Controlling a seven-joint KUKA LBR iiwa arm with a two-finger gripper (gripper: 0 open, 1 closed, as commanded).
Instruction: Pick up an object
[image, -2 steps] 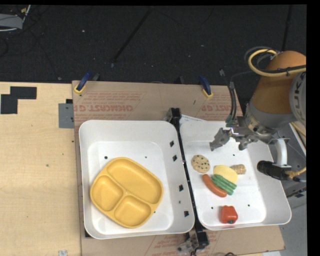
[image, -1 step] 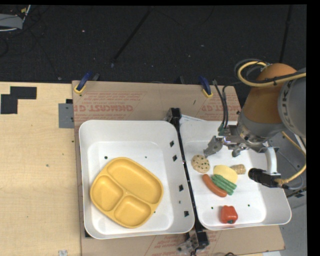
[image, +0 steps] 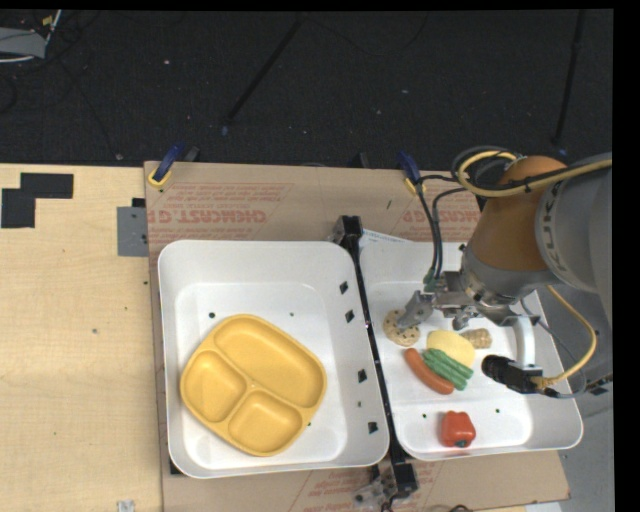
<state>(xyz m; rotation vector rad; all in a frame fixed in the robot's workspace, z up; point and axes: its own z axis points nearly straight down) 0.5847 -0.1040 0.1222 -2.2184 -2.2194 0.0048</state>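
My gripper (image: 440, 318) hangs low over the right bin (image: 560, 432), open, with nothing seen between its fingers. One fingertip (image: 414, 311) is just above a round tan cracker (image: 402, 327). Right below the gripper lies a pale yellow piece (image: 451, 347), touching a bunch of green beans (image: 448, 367) and an orange-red sausage-shaped piece (image: 426, 373). A small tan lump (image: 479, 338) sits to the right of the yellow piece. A red pepper (image: 457, 429) lies alone near the bin's front edge.
The left bin (image: 180, 262) holds a yellow divided plate (image: 253, 383). A black divider (image: 362, 330) runs between the bins. The arm's orange band (image: 512, 225) and its cables hang over the right bin's back right part.
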